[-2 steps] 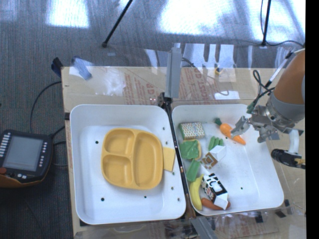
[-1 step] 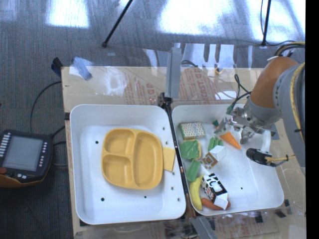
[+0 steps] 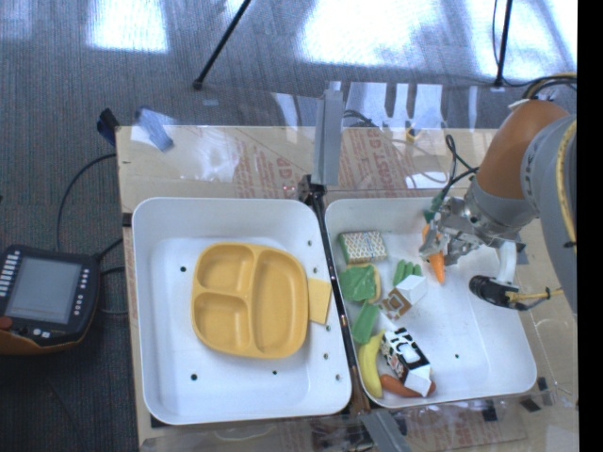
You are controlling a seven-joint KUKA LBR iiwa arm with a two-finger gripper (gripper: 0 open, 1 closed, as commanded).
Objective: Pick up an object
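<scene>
Carrot (image 3: 437, 268) hangs orange between my pincer (image 3: 441, 255) fingers, closed on it just above the right bin (image 3: 499, 347) floor; grasp step in hand, a straight lift should come next, I judge.

Yellow tray (image 3: 251, 299), white bins (image 3: 160, 243), orange carrot (image 3: 437, 267), black-and-white carton (image 3: 407, 356), yellow banana (image 3: 370, 365), green leaf (image 3: 358, 282).

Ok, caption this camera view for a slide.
Gripper over the right bin, an orange carrot at its fingertips.

Gripper (image 3: 441, 250) over right bin (image 3: 490, 347), orange carrot (image 3: 437, 267) between its fingers.
</scene>
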